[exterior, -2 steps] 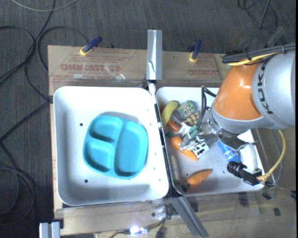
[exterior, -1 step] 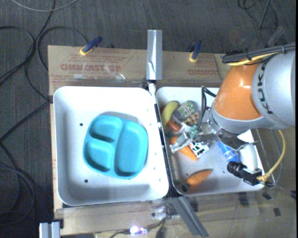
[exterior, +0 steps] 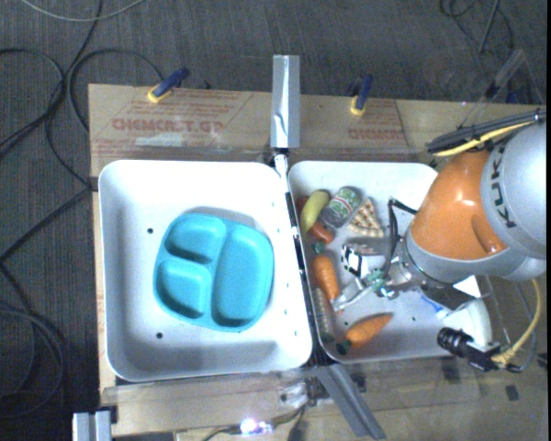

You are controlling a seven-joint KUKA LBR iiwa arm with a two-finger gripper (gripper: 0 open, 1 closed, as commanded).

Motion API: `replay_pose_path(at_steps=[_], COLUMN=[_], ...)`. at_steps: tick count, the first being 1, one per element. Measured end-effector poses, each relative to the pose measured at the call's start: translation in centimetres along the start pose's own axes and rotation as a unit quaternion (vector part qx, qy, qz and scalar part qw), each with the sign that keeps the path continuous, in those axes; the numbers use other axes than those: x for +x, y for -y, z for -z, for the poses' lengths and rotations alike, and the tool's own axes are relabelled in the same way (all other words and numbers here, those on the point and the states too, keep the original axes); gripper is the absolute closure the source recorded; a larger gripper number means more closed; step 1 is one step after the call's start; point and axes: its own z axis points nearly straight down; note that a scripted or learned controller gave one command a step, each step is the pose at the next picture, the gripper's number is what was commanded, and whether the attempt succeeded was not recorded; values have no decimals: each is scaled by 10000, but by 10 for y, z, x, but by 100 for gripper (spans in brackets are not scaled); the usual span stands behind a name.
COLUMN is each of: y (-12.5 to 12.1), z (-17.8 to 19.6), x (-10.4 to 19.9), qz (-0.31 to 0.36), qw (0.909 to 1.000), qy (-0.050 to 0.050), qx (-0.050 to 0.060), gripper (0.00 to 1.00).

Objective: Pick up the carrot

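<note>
An orange carrot [exterior: 368, 328] with a dark green end lies near the front wall of the right bin [exterior: 399, 349], pointing left and slightly down. A second orange, carrot-like piece [exterior: 326, 277] lies upright along the bin's left wall. My gripper [exterior: 358, 276] hangs low over the middle of the right bin, between these two orange pieces, a little above and left of the front carrot. The grey and orange wrist [exterior: 455, 223] covers the bin's right half. Nothing is visibly held.
At the back of the right bin lie a yellow banana [exterior: 313, 208], a green-labelled can [exterior: 342, 207], a tan waffle-like piece [exterior: 370, 217] and a small red item [exterior: 320, 232]. The left bin [exterior: 129, 209] holds a blue divided tray [exterior: 216, 269]. A metal divider [exterior: 285, 99] stands behind the bins.
</note>
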Motion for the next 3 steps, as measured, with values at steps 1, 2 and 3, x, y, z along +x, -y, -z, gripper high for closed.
replay_pose_path(at_steps=[1,2,3], y=[-7,-10,-50], z=[-32,-22,63], x=[-4,-5,51], qz=[-707,-702,-1342], qw=[9975,9975,9910], qy=[-8,8,8], qx=[-35,-67,-1], gripper=[0,100,100])
